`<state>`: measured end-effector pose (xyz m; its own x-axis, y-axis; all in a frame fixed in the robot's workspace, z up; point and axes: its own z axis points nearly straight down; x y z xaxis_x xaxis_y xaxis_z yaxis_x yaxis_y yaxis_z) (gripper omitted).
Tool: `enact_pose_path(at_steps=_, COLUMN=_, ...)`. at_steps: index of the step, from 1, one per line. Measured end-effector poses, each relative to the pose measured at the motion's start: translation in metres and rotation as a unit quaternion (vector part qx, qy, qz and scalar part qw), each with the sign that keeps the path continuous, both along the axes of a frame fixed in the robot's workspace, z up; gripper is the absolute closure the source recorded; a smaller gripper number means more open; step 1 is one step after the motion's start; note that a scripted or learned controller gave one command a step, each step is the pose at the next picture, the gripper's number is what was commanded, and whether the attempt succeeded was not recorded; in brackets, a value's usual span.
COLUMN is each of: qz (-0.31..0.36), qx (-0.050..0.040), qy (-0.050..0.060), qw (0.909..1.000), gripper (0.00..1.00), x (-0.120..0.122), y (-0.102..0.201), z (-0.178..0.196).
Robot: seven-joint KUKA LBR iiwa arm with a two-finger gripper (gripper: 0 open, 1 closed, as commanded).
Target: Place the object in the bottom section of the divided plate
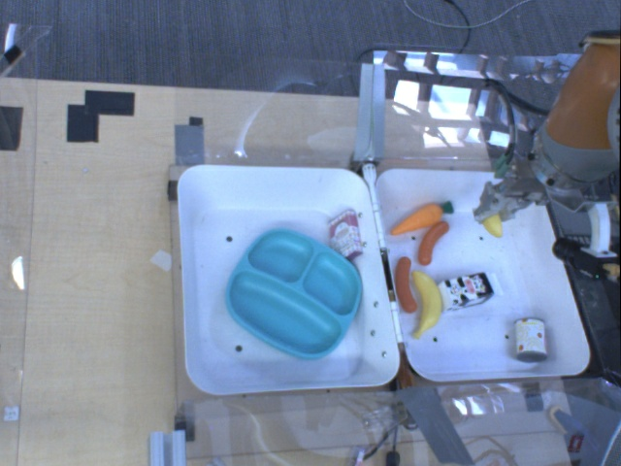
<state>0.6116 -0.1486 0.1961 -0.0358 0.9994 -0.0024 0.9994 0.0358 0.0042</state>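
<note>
Camera view, looking down at a slant, shows two shallow white bins side by side on a wooden bench. Left bin holds a blue divided plate, set at an angle, with two smaller sections along its upper right side and one long section along its lower left side; all three sections are bare. A small red and white packet lies just beside the plate's upper right rim, close to the wall between the bins. Right bin holds the loose items: an orange carrot with a green tip, a reddish sausage just below it, a second sausage near the dividing wall, a yellow banana touching that second sausage, a black and white carton just beside the banana, and a small pale can near the bin's lower right corner. The grey arm with its orange band enters from the right, and the gripper sits low over the upper right part of the right bin. A small yellow object shows at the fingertips, with the claw closed around its upper part. This object is well apart from the plate.
</note>
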Motion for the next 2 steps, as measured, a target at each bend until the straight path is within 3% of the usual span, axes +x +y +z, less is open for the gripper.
enact_pose_path(at_steps=1, qz=0.0, qx=0.0, qy=0.0, qw=1.0, gripper=0.0, x=0.0, y=0.0, z=0.0)
enact_pose_path(at_steps=2, qz=0.004, qx=-0.0008, qy=-0.002, qw=1.0, gripper=1.0, x=0.002, y=0.001, z=0.011)
